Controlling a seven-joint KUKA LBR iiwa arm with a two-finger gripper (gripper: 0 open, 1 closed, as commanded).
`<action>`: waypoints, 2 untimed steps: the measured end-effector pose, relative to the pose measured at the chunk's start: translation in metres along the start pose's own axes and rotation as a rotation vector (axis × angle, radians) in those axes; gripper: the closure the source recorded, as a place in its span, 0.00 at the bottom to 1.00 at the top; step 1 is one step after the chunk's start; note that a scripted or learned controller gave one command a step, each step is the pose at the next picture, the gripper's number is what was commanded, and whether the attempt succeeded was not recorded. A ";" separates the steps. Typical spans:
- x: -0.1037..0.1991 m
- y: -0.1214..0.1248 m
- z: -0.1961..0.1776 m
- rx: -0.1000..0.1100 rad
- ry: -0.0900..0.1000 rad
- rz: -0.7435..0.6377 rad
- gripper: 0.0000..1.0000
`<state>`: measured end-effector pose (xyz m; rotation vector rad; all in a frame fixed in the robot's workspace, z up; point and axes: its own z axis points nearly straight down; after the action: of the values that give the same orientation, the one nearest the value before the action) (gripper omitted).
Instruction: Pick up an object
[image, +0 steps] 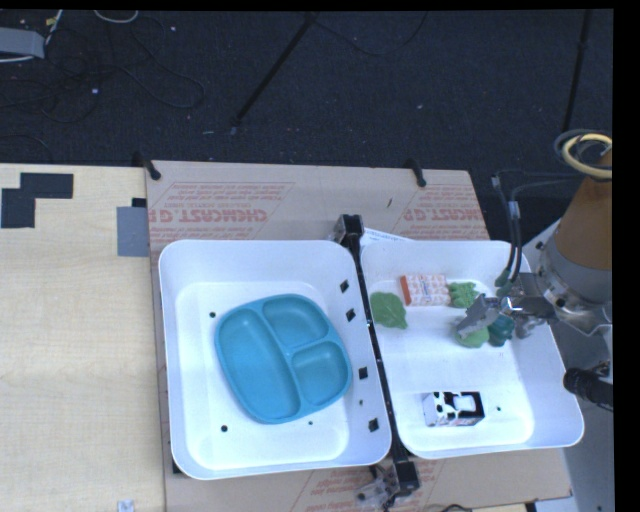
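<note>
Nearest the camera, at the front of the right bin (560, 425), lies a small black-and-white box (453, 408), flat on the floor and well apart from everything else, so an easy target from above. Across the divider, the left bin (190, 400) holds a blue divided plate (282, 355) lying at a slant, filling most of its floor and away from the action.

Further back in the right bin sits a green leafy piece (389, 310) just beside the divider, and behind it a red-and-white packet (424, 289) lies flat. To the right of the packet a second green lump (462, 294) rests near the back wall. Just beside it is the gripper (487, 322), reaching in low from the right at the end of the grey arm (585, 235), down at floor level as if for a grasp. A pale green object (473, 335) sits right at its tip and looks to be the thing being tried for. Whether the jaws are spread or closed I cannot tell, nor whether that green object is truly between them or merely touching. The crowding of green pieces there could make a clean grip harder.
</note>
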<state>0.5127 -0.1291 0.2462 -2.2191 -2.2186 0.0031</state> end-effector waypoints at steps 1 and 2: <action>0.003 -0.002 0.064 0.006 0.002 0.000 0.00; 0.007 -0.007 0.128 0.005 0.002 0.000 0.00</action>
<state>0.5056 -0.1224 0.1179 -2.2157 -2.2147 0.0072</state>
